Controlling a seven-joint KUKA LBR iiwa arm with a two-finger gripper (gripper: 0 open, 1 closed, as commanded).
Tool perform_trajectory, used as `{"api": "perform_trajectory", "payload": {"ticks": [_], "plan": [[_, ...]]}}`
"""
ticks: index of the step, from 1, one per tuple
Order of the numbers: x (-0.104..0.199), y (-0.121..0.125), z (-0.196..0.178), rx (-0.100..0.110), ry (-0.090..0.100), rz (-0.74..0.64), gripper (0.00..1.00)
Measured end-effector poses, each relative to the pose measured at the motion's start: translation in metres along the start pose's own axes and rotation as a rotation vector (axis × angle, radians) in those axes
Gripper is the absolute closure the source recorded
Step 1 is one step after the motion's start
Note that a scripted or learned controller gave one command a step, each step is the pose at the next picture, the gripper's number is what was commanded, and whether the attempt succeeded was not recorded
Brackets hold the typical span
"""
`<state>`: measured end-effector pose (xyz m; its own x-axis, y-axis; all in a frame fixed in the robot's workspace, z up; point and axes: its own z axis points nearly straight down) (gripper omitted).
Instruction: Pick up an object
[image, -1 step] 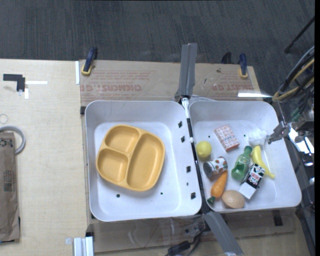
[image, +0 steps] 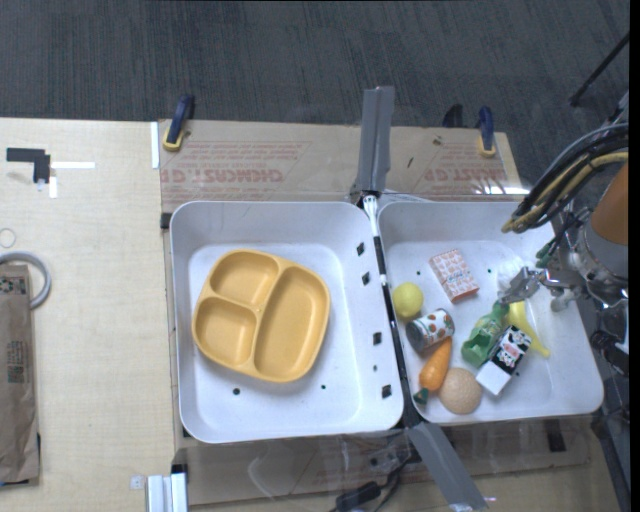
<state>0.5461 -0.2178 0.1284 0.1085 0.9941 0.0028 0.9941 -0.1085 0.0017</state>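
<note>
The gripper (image: 520, 287) hangs just above the banana (image: 527, 327), beside the green bottle (image: 485, 335); whether it grips anything, I cannot tell.

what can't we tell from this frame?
- Tool, camera view: too small and cluttered to show its finger state or any grip.
- Arm: cut off by the right edge.
- Green bottle: partly covered by the black-and-white carton.
- Print on the pink box and the small can: too small to read.
</note>
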Motion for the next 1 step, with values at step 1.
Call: {"api": "perform_trajectory", "payload": {"ticks": [1], "plan": [[0.0219,0.0252,0.0373,0.003,-0.003,0.162,0.0]]}}
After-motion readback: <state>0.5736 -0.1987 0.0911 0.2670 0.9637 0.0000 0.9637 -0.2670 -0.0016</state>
